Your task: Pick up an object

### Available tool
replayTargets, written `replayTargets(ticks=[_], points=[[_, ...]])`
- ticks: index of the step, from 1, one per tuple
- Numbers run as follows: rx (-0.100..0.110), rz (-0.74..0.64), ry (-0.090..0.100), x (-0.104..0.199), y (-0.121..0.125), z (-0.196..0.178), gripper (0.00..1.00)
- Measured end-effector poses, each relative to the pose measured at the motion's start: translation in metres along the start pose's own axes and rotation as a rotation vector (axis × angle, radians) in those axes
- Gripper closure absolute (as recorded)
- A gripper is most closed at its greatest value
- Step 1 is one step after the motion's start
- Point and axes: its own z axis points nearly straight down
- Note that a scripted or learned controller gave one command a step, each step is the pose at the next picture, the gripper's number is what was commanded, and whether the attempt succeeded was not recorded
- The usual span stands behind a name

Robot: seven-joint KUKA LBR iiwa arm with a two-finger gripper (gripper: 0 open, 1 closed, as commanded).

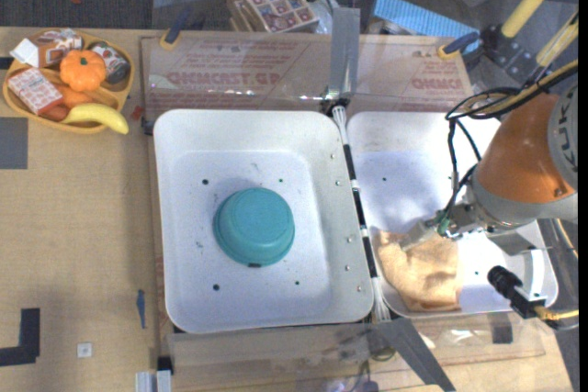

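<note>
Item: my gripper (439,228), lower right of frame, over right bin (404,156); finger state cannot be told. Tan cloth (423,271) beneath it. Teal bowl (254,226) upside down, left bin (184,197).

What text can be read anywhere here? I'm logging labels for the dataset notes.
Red print on the clear panel behind the left bin: blurred, reads roughly "CHEMCAST".
Red print on the right clear panel: too blurred to read.
Box with patterned tiles: too small to read.
Packets in the yellow fruit bowl: too small to read.
</note>
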Motion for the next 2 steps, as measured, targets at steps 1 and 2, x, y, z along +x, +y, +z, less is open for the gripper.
replayTargets(ticks=[1, 2], points=[[-0.002, 0.001, 0.004, 0.0008, 0.0011, -0.0102, 1.00], [-0.002, 0.001, 0.004, 0.0005, 0.0009, -0.0102, 0.00]])
